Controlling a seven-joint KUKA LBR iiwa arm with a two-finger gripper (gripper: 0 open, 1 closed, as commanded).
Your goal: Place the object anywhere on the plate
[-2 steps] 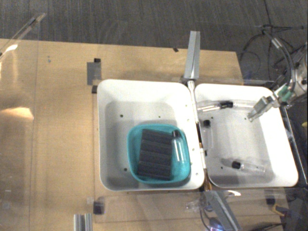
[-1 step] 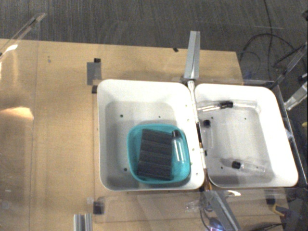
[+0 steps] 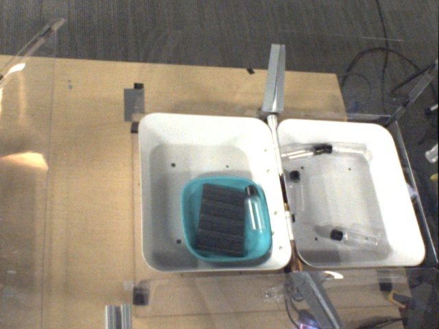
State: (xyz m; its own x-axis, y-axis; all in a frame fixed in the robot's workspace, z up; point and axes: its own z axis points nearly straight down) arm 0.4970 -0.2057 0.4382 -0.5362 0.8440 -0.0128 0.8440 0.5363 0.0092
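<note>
Tan wooden bench: dark ribbed rectangular block is lying on teal square plate inside left shallow white bin.

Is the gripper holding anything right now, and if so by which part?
Cannot be told. The dark ridged block and a clear tube already lie on the teal plate; two more clear tubes lie in the right white bin.

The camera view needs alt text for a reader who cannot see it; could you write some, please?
A teal plate in the left white bin holds a dark ribbed block and a clear tube. The right white bin holds more clear tubes.
</note>
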